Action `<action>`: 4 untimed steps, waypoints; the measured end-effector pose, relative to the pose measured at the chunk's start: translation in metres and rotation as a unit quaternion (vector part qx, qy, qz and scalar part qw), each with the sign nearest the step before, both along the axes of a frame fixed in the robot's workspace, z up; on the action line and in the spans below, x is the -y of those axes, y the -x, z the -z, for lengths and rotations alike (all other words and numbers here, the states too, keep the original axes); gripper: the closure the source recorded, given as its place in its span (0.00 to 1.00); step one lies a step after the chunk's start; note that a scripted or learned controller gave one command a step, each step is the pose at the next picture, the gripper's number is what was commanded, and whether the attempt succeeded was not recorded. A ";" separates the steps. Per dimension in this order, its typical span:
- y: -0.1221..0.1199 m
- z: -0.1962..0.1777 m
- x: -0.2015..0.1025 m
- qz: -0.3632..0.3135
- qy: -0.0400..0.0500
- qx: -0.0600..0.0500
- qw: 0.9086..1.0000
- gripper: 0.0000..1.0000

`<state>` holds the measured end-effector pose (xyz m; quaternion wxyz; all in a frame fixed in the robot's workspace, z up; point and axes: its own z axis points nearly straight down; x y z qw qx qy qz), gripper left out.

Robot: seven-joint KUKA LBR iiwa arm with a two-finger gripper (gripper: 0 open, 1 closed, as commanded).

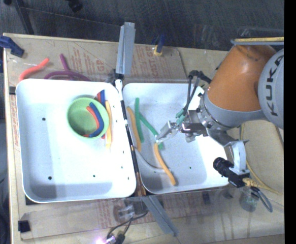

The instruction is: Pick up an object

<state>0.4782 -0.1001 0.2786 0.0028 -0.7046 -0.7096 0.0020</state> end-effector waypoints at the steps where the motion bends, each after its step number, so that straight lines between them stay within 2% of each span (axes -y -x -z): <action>1: -0.045 0.159 0.025 0.047 0.001 0.000 0.999 0.00; 2: -0.054 0.182 0.018 -0.003 0.001 0.004 1.000 0.00; 3: -0.055 0.172 0.017 -0.007 0.001 0.004 1.000 1.00; 4: -0.147 0.086 -0.012 0.008 0.000 0.003 1.000 1.00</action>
